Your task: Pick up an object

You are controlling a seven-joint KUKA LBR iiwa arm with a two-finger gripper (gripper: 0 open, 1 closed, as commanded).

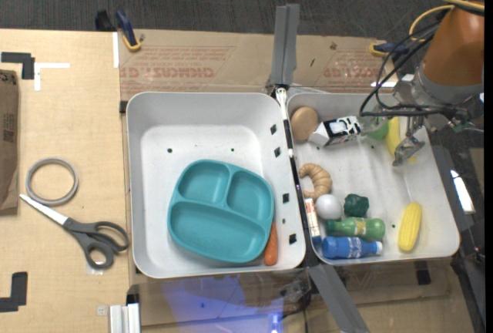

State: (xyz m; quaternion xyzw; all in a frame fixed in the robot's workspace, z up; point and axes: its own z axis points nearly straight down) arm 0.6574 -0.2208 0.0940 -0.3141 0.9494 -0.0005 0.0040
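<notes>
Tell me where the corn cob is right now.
In the camera view, the corn cob lies in the right bin, near its lower right corner, to the right of the green bottle.

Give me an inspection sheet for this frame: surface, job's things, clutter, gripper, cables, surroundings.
Surface: two white bins side by side, left bin and right bin, on a cardboard-covered bench.
Job's things: right bin holds corn cob, green bottle, blue bottle, white ball, brown egg-shaped object, pretzel-like toy. Left bin holds teal divided plate and carrot.
Clutter: scissors and tape roll on the bench, left of the bins.
Gripper: gripper over the right bin's far right part; nothing seen between its fingers.
Cables: yellow and black cables by the wrist.
Surroundings: dark carpet beyond the bench.
</notes>
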